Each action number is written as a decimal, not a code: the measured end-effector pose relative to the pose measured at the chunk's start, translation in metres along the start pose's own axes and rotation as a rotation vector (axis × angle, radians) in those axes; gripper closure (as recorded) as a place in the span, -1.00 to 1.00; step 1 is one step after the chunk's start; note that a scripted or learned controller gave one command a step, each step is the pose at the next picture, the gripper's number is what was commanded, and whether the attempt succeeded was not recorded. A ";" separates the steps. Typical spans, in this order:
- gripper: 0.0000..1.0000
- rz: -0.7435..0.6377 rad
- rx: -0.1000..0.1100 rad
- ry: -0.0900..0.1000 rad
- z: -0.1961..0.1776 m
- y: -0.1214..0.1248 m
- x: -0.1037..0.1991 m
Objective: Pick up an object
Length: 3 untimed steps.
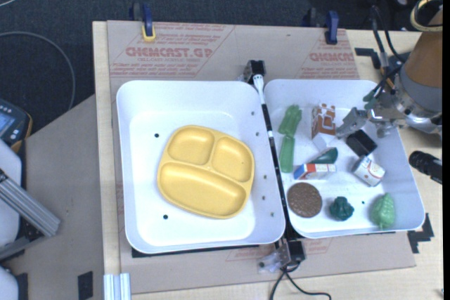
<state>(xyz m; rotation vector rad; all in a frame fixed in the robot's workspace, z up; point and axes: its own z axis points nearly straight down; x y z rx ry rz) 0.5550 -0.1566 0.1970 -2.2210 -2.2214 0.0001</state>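
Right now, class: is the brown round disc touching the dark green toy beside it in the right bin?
Apart. The camera view shows a strip of white bin floor between the brown disc and the dark green toy.

A single fixed camera looks down from above at a slant on the desk (pixel 211 46), tilted toward the far side. It sits far enough back to take in both white bins whole: the left bin (pixel 133 116) and the right bin (pixel 408 179), side by side. Dark floor (pixel 56 3) shows beyond the far edge and to the left. The arm (pixel 425 74) enters at the right edge.
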 end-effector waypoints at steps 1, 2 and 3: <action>-1.00 -0.004 -0.001 0.000 0.113 0.074 0.002; 1.00 -0.002 -0.006 -0.002 0.095 0.074 0.000; 1.00 -0.009 -0.009 0.001 0.006 0.076 0.083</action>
